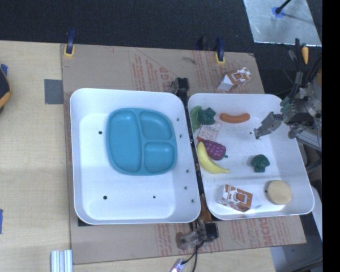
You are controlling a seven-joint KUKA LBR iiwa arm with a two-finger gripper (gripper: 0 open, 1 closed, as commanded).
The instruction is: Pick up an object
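My gripper [279,131] hangs over the right bin's [294,169] far right edge, its two grey fingers [266,126] spread open with nothing between them. Below and left of it in that bin lie a dark green toy vegetable [260,162], a round tan bun [279,192] and a small printed carton [236,198]. Farther left are an orange-red sausage [235,117], a yellow banana [208,160], purple grapes [216,149], a small white packet [209,132] and a green leafy piece [203,116].
The left bin [90,191] holds a blue divided plate [141,141]. Another small carton [235,79] lies on the cardboard behind the right bin. Clamps and cables sit at the gap between the bins, front and back.
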